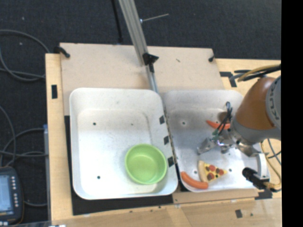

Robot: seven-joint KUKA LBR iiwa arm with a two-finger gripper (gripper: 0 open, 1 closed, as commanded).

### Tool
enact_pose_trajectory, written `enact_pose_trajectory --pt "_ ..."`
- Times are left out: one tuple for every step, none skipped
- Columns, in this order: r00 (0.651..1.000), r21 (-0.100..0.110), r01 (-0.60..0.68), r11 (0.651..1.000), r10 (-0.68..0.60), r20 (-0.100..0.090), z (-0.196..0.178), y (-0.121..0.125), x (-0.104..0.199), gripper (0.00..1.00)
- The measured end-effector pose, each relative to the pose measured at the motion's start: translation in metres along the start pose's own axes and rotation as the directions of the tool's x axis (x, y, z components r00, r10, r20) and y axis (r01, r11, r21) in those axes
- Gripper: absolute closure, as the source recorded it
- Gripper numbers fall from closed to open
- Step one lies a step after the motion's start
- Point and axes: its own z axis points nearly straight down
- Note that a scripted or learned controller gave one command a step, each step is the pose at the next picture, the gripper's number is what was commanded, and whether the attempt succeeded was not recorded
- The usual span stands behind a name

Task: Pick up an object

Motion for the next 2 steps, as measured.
enact_pose_trajectory --pt "1.0 -0.006 -0.004 1.0 0.004 -0.001 -0.012 0.002 0.0 1.0" --pt "1.0 -0.01 0.006 1.0 -0.006 0.0 -0.075 0.006 -0.006 1.0"
